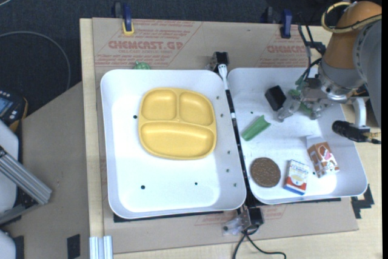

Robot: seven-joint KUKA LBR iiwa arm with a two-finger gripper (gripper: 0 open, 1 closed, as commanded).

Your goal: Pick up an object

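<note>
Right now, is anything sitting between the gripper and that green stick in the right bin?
Nothing visible blocks it. The gripper hangs over the right bin, and the green stick lies down-left of it on bare white floor. The black block sits just above that line, close to the gripper.

A yellow divided plate (177, 123) lay in the left bin (121, 179). Two blue clamps (127, 18) held the brown board (182, 39) at its far edge.

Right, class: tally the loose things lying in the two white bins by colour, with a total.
Yellow: 1, divided plate
Green: 1, green bar
Black: 1, black block
Brown: 1, round disc
Multicoloured: 2, small box and snack packet
Total: 6
</note>
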